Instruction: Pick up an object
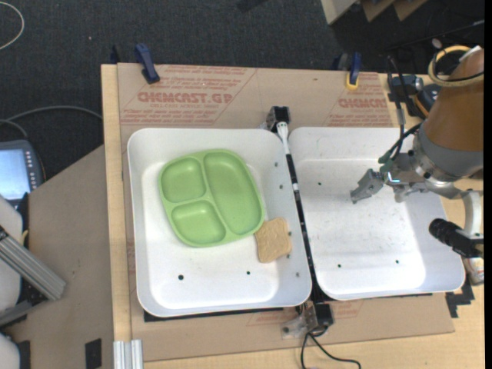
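Note:
A green divided plate lies in the left bin. A tan, square piece like a slice of toast rests against the plate's lower right edge. My gripper hangs over the right bin, near its right-hand side and far from both objects. Its fingers are spread open with nothing between them. The grey arm with its orange band reaches in from the right above the gripper.
A black divider strip runs between the two bins. Blue and yellow clamps hold the cardboard base at the far edge. A black part juts over the right bin's right rim.

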Available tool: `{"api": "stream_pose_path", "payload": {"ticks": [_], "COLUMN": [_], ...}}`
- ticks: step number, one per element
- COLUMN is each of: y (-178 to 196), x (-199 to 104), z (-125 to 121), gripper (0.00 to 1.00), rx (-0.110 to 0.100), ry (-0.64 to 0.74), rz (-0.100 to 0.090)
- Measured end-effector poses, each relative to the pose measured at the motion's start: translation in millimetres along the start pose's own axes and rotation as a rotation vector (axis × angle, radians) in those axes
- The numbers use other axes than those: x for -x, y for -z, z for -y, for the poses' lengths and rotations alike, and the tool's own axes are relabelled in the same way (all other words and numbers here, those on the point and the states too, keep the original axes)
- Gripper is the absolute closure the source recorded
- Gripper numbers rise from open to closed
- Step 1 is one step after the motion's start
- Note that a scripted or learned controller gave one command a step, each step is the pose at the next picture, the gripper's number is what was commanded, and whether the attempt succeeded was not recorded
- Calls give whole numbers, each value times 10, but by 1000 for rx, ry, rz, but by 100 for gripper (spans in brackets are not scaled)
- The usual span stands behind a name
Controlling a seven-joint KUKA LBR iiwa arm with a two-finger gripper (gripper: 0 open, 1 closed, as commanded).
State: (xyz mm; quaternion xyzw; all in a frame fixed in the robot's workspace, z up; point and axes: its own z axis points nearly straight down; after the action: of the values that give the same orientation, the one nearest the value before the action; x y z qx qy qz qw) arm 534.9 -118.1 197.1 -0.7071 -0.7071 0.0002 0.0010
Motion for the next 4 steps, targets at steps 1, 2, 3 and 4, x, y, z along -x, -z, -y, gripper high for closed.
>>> {"api": "stream_pose_path", "payload": {"ticks": [1, 2, 3, 4], "y": [1166, 2239, 3426, 3459], "x": [-36, -247, -644, -625], "z": [350, 553, 555, 553], "gripper": [0, 0, 0, 100], "rx": [15, 17, 20, 8], "ry": [1, 4, 6, 1], "rz": [4, 3, 2, 3]}}
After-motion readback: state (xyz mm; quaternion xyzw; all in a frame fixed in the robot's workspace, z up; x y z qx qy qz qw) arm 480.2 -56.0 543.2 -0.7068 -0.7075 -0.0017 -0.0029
